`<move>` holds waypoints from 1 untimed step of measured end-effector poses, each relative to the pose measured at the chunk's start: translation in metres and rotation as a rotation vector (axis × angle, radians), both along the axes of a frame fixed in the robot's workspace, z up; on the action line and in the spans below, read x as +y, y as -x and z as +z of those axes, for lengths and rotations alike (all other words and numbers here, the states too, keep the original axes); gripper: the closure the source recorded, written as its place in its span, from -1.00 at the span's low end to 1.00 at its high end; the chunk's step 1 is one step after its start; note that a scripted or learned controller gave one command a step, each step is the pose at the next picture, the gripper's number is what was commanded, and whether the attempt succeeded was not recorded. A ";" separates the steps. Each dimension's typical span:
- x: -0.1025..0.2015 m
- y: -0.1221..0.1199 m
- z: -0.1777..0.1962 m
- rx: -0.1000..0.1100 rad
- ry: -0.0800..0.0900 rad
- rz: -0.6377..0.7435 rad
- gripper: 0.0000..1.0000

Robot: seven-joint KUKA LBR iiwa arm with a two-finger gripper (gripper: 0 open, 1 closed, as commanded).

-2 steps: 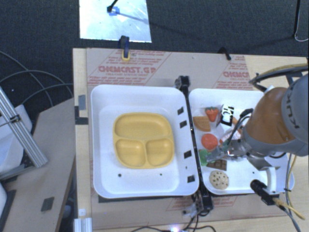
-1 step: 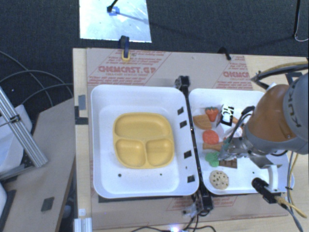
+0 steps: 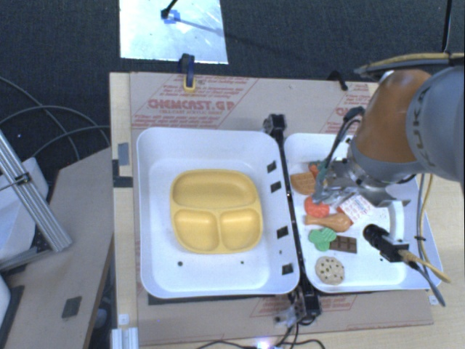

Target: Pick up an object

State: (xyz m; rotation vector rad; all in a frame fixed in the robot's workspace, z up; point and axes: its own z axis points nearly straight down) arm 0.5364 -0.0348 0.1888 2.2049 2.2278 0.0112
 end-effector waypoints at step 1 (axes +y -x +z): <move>0.042 0.013 -0.005 0.009 -0.001 -0.002 1.00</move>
